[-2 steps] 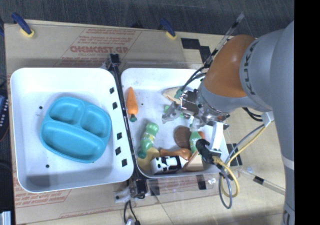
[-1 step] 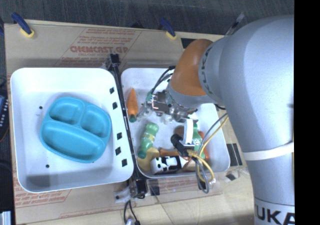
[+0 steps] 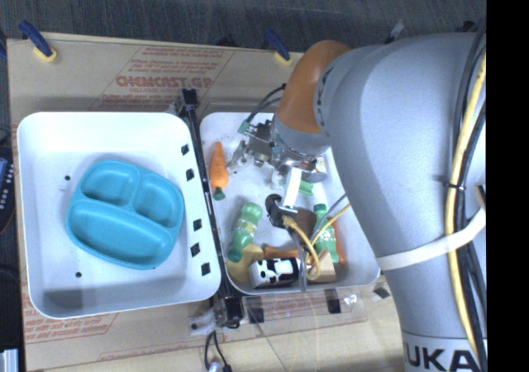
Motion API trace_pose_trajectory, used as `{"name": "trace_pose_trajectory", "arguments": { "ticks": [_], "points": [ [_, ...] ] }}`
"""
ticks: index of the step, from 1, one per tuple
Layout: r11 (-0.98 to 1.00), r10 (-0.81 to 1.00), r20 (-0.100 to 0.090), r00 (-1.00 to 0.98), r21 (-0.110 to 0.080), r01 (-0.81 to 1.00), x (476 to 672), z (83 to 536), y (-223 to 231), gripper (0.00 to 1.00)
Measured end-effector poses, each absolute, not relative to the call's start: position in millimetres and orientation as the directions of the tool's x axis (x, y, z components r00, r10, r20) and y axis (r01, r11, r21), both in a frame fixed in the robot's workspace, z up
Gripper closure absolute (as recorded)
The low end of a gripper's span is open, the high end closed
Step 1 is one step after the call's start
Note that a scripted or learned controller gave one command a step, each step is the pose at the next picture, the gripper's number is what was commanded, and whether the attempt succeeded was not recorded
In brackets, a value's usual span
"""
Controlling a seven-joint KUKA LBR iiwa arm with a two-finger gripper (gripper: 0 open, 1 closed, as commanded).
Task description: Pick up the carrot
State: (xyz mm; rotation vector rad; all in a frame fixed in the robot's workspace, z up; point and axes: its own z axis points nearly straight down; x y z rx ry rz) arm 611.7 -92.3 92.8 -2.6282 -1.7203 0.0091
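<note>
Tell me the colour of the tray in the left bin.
Light blue, a divided tray, seen plainly in the camera view, lying in the white left bin.

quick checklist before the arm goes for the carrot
1. Small orange carrot with green tip in view, against the right white bin's left wall: ok.
2. Carrot uncovered from above: ok.
3. Two-finger gripper lies right of the carrot, apart from it, not over it: not ok.
4. Jaws open or shut: cannot tell.
5. Green plastic bottle lies below the carrot, with a gap: ok.
6. Blue sectioned plate sits in the left bin, out of the way: ok.
</note>
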Motion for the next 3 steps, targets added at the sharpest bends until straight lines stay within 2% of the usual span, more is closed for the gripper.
{"name": "trace_pose_trajectory", "arguments": {
  "ticks": [1, 2, 3],
  "points": [
    [-0.721, 0.693, -0.002, 0.721, -0.007, 0.693, 621.4, 92, -93, 0.00],
    [-0.713, 0.701, -0.003, 0.713, -0.015, 0.701, 621.4, 102, -91, 1.00],
    [-0.902, 0.431, -0.004, 0.902, -0.005, 0.431, 610.8, 193, -51, 1.00]
  ]
}}
